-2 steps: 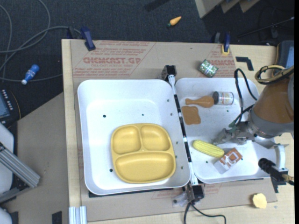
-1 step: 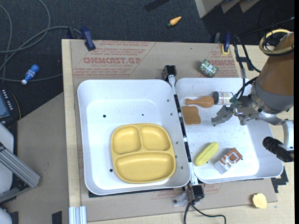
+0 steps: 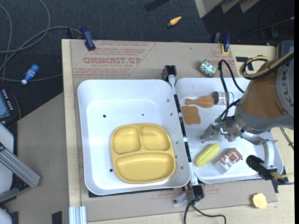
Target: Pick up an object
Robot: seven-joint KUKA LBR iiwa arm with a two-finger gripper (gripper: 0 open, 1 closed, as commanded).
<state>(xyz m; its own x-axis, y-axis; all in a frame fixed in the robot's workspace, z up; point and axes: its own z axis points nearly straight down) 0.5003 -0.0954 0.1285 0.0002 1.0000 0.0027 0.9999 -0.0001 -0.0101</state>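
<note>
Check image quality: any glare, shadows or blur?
Camera view: even overhead light, soft shadows only; the two shallow white plastic bins run near blown out; the yellow three-compartment plastic tray is sharp; the pincer is slightly soft against clutter.

A pale wooden table [image 3: 117,55] topped with brown printed cardboard stands on a dark grey carpeted floor [image 3: 93,8]. Grey cables [image 3: 28,8] loop across the carpet beside a small blue-and-white bottle [image 3: 30,73] and a small orange carrot-shaped piece [image 3: 174,20].
</note>
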